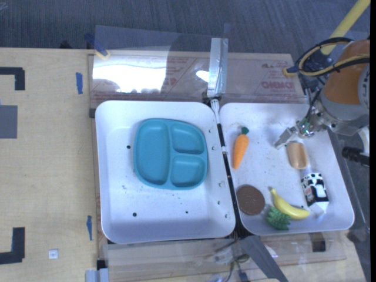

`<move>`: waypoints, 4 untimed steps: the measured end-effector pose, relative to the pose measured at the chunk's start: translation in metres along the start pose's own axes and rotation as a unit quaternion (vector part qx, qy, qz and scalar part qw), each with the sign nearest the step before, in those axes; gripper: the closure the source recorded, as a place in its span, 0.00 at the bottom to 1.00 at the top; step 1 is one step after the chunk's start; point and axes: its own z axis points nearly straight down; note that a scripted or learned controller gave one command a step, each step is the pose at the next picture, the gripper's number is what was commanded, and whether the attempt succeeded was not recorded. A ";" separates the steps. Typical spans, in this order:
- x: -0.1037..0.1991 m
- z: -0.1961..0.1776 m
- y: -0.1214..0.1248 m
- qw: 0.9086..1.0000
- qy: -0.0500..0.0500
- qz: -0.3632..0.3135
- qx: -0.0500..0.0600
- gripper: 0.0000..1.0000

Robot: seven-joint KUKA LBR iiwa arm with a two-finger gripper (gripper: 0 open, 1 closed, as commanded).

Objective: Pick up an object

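Observation:
My gripper (295, 133) hangs over the back of the right bin (343, 175), just behind a tan bread roll (297, 155). Its fingers (284, 138) are spread open with nothing between them. In the same bin, an orange carrot (239, 147) lies to the left by the divider. A black-and-white milk carton (315, 188) lies in front of the roll. A yellow banana (289, 206), a brown round cookie (251, 199) and a green broccoli piece (277, 218) sit along the front.
The left bin (111, 175) holds a blue divided plate (171, 153). A clear panel and a metal post (218, 69) stand behind the bins. The arm's orange band (346, 78) and cables are at the far right.

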 end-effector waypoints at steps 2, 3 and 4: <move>0.036 -0.013 -0.053 1.000 -0.004 0.020 -0.002 1.00; 0.075 -0.110 0.024 1.000 -0.002 0.017 -0.003 1.00; 0.068 -0.095 0.040 0.996 -0.001 -0.089 0.001 1.00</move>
